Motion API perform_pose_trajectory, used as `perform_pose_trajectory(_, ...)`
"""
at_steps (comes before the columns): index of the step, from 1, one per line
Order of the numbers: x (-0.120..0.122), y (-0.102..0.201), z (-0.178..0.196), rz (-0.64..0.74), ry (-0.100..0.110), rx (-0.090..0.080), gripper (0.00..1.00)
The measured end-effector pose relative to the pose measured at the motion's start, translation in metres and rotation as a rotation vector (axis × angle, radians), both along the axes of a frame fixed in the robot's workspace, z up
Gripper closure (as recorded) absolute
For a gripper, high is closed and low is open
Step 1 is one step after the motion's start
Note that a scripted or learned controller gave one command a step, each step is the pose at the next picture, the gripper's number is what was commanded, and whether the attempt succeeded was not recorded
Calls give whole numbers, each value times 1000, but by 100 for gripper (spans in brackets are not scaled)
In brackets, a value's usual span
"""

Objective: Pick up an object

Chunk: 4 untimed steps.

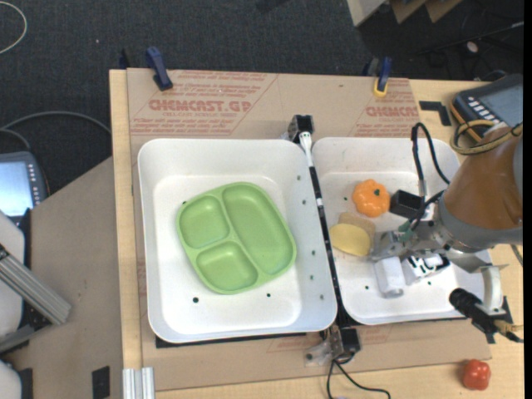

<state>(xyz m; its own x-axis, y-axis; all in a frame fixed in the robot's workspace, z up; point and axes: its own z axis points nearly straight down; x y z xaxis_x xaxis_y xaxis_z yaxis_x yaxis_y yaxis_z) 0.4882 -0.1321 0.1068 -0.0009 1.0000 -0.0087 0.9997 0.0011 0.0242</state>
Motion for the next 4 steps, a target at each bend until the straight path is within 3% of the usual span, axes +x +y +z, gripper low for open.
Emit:
perform_pose_trajectory(1,-2,38,-17,1,3,2,0)
perform_pose_trajectory(2,-8,39,-12,-2,20,7,100)
perform_pose_trajectory(3,-7,110,83,8,15,11,100)
perform_pose_trajectory(4,-8,154,128,6,19,11,100)
